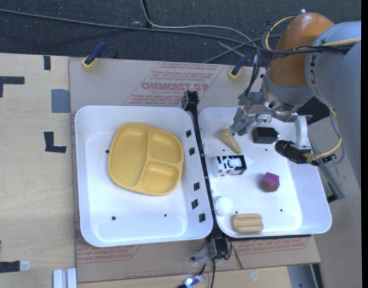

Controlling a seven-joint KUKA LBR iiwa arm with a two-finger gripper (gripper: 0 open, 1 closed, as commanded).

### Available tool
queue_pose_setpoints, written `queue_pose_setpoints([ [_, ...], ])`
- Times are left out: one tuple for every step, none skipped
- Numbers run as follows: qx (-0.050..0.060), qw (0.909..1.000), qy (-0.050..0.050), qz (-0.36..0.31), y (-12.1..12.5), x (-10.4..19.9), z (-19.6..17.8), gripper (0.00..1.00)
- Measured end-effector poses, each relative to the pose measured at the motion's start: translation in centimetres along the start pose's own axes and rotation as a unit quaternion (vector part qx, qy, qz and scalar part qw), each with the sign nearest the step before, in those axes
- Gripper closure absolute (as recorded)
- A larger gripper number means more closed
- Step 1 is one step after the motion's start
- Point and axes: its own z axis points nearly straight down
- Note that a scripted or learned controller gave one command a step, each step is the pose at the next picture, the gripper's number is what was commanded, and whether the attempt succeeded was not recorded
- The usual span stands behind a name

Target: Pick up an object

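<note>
arm (328,53): cut off at right edge | hand (242,123): finger state too small to tell

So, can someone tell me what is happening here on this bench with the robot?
The arm reaches in from the right, and its gripper hangs low over the back of the right bin, just beside a tan cone-shaped piece. Nothing shows between its fingers. A black-and-white toy, a purple lump, a white ball and a tan bread-like block also lie in that bin. The left bin holds a yellow divided plate.
</note>
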Motion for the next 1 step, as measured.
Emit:
queue_pose_setpoints([
  [0.000, 1.0000, 0.000, 0.000, 0.20, 4.65, 0.02, 1.00],
])
